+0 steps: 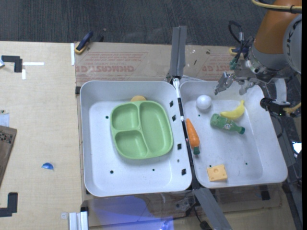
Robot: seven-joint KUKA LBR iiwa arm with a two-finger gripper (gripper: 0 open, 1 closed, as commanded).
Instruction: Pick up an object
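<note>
Gripper [223, 84] above, near white ball [204, 102]

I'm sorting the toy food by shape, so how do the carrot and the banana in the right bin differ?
The carrot is orange and straight; the banana is yellow and curved. The carrot lies along the bin's left wall, running up and down the view, while the banana lies nearer the far right, tilted, touching a green bottle. The carrot looks longer. Both lie flat in the right bin.

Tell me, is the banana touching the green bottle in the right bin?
Touching. The camera view shows the banana lying against the upper edge of the green bottle, with no white bin floor visible between them where they meet.
</note>
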